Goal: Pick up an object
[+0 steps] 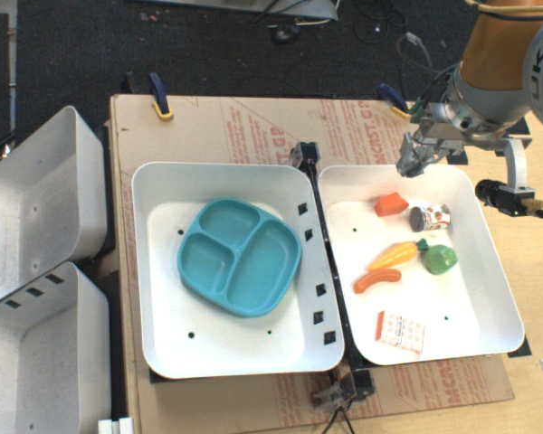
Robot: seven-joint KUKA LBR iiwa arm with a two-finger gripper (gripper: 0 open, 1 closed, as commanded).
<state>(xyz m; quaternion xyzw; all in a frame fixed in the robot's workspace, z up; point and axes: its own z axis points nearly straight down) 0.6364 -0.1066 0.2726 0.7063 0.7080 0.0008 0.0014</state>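
- Nearest the lens, lower left: two spare white tubs (36, 269) stacked off the bench edge, tilted, apart from the work area.
- Cardboard sheet (226, 125) covers the bench top; both bins sit on it side by side, a black divider strip (321, 251) between them.
- Left bin (154, 188): holds one teal sectioned plate (240, 256), three compartments, lying flat, roughly centred.
- Right bin (498, 278): holds six small items.
- Orange-red sausage-shaped piece (377, 280) lies left of centre; yellow-orange carrot-like piece (393, 255) just above it, nearly touching.
- White card with red print (400, 331) lies flat near the front wall, apart from the rest.
- Orange-red block (391, 204) sits near the back of the bin.
- Small can (430, 217) on its side, just right of the block.
- Green pepper-like piece (439, 259) just right of the carrot tip, below the can.
- Gripper (414, 163) hovers over the back rim of the right bin, above and slightly right of the block; nothing seen between its fingers; whether the pincer is apart or together: cannot tell.
- Grey arm with orange band (507, 34) enters from upper right.
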